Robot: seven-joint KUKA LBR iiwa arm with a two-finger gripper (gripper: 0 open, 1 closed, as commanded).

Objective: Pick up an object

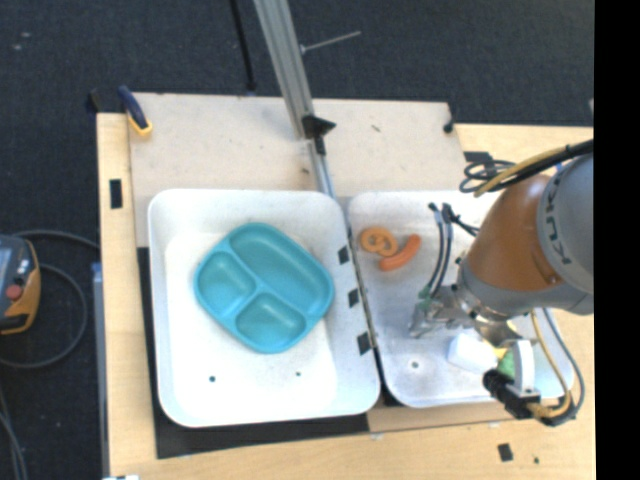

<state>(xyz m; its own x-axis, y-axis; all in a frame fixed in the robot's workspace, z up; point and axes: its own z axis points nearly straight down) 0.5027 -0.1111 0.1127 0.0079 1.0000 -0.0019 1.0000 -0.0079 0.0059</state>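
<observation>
Dark carpet surrounds a pale wooden desk (230,148) that carries 2 shallow white bins side by side. Low over the floor of the right bin (400,393) hangs the hand (428,320), at the end of the grey and orange arm (520,248) that reaches in from the right. Whether the hand is spread or pressed together I cannot tell from this slant, and nothing can be seen in its grip. Just right of it sits a small white lump (465,350), which I cannot tell apart from the robot's own parts. Further up the same bin, near its far left corner and apart from the hand, lie 2 orange pieces touching or nearly touching: an orange ring (375,240) and an orange sausage-shaped piece (402,254). They look light and perhaps slightly soft, like toy food, and the sausage-shaped one seems best taken across the middle of its narrow body, where it should not roll away. Its smooth skin may slip under a shallow pinch. In the left bin (180,368) a blue plate (263,286) with 3 compartments lies flat near the middle. It looks stiff, smooth and wide, so only its rim offers a hold. A metal post (285,53) slants up behind the bins.
</observation>
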